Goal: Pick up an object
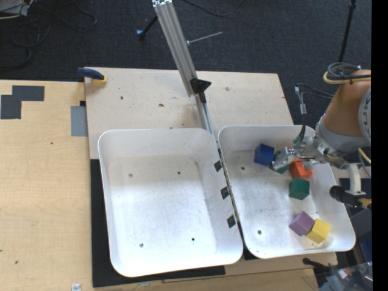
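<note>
The right bin [339, 238] holds several small blocks. A blue block [263, 154] lies near its back left. An orange block [300, 170] and a dark green block [299, 190] sit in the middle, and a purple block [301, 223] touches a yellow block [319, 231] near the front. My gripper [282, 161] is low in this bin, between the blue block and the orange one and close to both. A bit of green shows right at the gripper's tip. The arm's orange band [345, 111] rises at the right.
The left bin [121, 247] adjoins the right one, with black clips [225, 192] along the shared rim. A slanted aluminium rail [180, 50] stands behind the bins. A blue clamp [91, 73] lies at the board's back left corner.
</note>
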Tool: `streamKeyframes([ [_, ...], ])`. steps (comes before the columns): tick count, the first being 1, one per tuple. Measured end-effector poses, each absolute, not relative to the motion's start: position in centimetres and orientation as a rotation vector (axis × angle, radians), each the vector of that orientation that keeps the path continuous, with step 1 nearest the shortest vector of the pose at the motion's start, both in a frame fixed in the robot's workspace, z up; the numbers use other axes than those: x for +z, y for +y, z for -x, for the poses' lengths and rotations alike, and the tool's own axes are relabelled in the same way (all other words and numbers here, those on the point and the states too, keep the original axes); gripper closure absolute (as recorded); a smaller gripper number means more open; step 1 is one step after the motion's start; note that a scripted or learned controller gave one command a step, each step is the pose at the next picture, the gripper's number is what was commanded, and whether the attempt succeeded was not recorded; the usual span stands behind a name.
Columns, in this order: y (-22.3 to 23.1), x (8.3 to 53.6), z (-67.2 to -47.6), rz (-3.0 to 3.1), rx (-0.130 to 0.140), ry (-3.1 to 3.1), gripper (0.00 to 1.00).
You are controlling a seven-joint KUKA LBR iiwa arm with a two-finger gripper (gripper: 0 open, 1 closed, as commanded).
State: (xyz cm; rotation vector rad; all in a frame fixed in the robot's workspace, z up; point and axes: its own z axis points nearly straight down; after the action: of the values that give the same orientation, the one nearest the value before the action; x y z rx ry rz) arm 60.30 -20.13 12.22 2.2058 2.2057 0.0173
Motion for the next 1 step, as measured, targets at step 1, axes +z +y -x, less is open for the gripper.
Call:
streamKeyframes([
  [1, -20.31, 12.99, -60.23, -2.210, 0.015, 2.200, 1.00],
])
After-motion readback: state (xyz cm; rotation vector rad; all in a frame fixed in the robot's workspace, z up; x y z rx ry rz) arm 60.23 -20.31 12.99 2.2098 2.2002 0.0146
